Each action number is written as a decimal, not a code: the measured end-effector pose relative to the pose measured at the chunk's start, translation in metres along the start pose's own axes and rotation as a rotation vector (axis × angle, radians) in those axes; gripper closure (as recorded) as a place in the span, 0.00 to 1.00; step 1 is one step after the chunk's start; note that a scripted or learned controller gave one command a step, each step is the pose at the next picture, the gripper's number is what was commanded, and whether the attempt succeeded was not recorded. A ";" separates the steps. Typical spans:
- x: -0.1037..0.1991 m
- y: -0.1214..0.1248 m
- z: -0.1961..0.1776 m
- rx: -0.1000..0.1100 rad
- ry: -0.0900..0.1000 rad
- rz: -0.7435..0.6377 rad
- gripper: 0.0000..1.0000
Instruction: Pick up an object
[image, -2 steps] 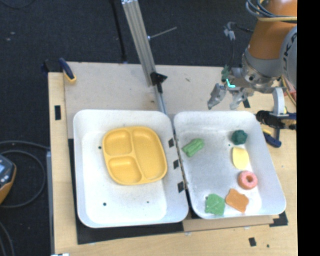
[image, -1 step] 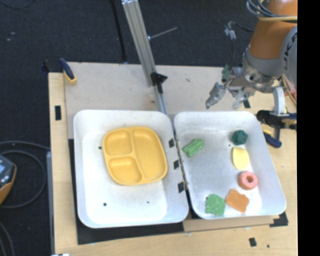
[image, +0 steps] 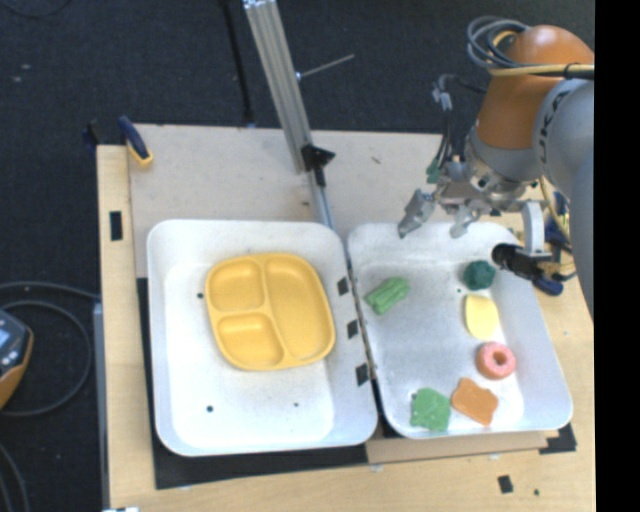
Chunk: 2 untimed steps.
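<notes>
Above the right bin's far edge: gripper (image: 438, 218), its two fingers spread apart and nothing between them, hanging from the grey arm (image: 520, 120) with its orange band
Right bin (image: 545, 405): shallow white tray on the bench's right half, holding six small objects
Green oblong piece (image: 386, 294): near the right bin's left edge, toward its far side, lying at a slant
Dark green ball (image: 479, 274): near the far right corner of the right bin, just above the yellow piece
Yellow piece (image: 481, 316): along the right side, between the ball and the pink ring
Pink ring (image: 495, 359): near the right edge, just below the yellow piece
Orange piece (image: 474, 401): near the front edge, just beside the green block
Green block (image: 430, 410): at the front edge, left of the orange piece
Left bin (image: 180, 410): carries a yellow divided plate (image: 269, 310) with three compartments, lying toward its middle
Bench (image: 220, 175): tan board under both bins
</notes>
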<state>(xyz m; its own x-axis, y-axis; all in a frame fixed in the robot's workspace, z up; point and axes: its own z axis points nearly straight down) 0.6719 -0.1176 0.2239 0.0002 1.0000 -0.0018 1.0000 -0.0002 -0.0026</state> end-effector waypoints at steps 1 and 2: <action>-0.006 0.009 0.052 0.000 0.000 0.002 0.00; -0.006 0.010 0.115 0.001 0.000 0.001 0.00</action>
<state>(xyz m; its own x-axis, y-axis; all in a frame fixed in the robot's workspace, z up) 0.6815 -0.1242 0.1086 0.0009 1.0000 -0.0014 1.0000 -0.0009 -0.0033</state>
